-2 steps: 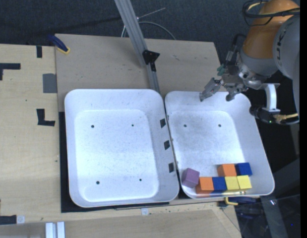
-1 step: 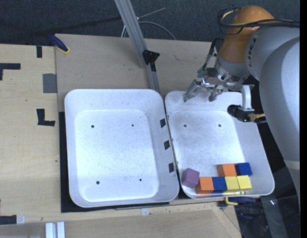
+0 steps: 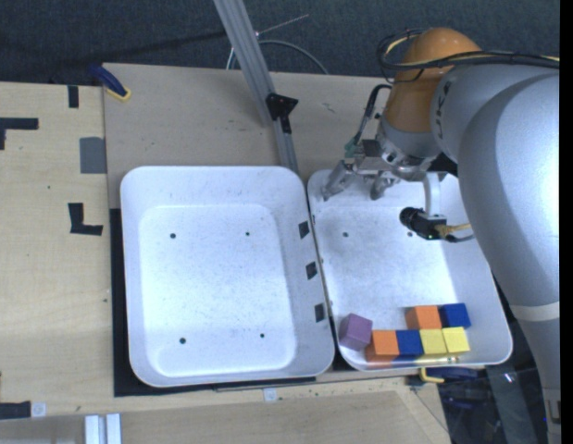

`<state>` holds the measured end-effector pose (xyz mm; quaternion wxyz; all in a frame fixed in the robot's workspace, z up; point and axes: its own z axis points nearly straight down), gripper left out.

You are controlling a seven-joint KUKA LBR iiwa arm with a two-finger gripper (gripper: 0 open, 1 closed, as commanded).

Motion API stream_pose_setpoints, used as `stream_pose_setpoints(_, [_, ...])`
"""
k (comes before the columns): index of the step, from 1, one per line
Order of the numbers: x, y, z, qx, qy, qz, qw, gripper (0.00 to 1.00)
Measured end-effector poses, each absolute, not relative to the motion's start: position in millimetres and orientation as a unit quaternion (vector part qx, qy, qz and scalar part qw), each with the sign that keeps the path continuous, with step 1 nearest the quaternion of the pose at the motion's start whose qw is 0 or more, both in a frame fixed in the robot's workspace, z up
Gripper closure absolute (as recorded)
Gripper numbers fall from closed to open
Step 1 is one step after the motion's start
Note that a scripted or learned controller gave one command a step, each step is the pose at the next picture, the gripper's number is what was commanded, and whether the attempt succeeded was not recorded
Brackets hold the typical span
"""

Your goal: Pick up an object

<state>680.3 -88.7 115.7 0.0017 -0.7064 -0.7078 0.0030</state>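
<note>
Camera view looks down on a pale wooden bench with the grey arm bulking in from the right, its orange band showing above the wrist. Two shallow white bins sit side by side: the left bin and the right bin, their inner rims touching or nearly so. A slanted metal pole runs from the top edge down to the junction of the bins.

At the far rim of the right bin, the gripper hangs with its two fingers spread apart and nothing between them. A small black and yellow part hangs off the arm just beside it, over the bin floor.

Along the near edge of the right bin lies a tight cluster of blocks, orange, blue and yellow, touching one another. A purple block sits just left of the cluster, tilted, well apart from the gripper.
</note>
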Motion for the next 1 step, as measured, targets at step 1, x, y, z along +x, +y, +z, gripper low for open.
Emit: stream_pose_setpoints(1, [654.2, -62.7, 197.3, -0.706, -0.708, -0.002, -0.001, 0.0])
